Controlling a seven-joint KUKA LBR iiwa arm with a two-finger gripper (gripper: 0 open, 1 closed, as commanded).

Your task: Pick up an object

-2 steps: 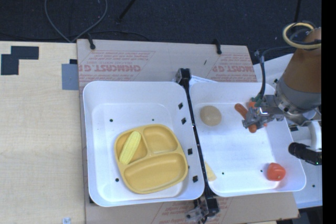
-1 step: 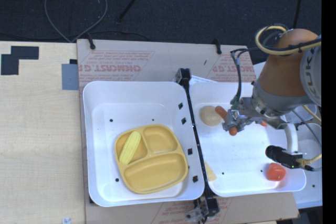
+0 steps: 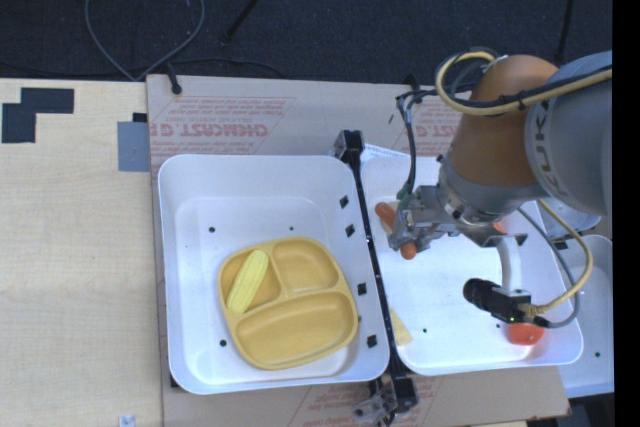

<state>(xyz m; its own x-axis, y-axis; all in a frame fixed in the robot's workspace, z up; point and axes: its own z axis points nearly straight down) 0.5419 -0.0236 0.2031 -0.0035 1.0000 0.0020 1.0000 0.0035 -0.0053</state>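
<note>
The bench [image 3: 70, 245] carries two white bins close together, so that anything lifted from one has only a short way to the other. The arm [image 3: 500, 135] reaches in from the right and bends low over the right bin [image 3: 450, 355], covering most of its upper half.

The left bin [image 3: 190, 185] holds a yellow plate [image 3: 300, 320] with three compartments. The plate sits toward the near right corner, close to the wall between the bins, and there is wide bare floor at its left and far sides. A corn cob [image 3: 247, 281] lies slanted in the plate's upper left compartment, and its raised rim probably keeps the cob from rolling.

The gripper [image 3: 405, 233] is down at the left side of the right bin, just beside the dividing wall. Here there is little room toward the left, so any sideways move should go right or straight up. An orange thing [image 3: 385, 212] shows at the gripper's far left side, and a second orange end shows just below the gripper. This is most likely the object for the task, and it may be one long piece. It is not possible to tell whether the gripper is released or clenched, or whether it grasps the orange thing.

A small red-orange piece [image 3: 523, 334] rests near the right bin's near right corner, and a pale yellow piece [image 3: 400, 326] lies against the dividing wall, hard to reach there
</note>
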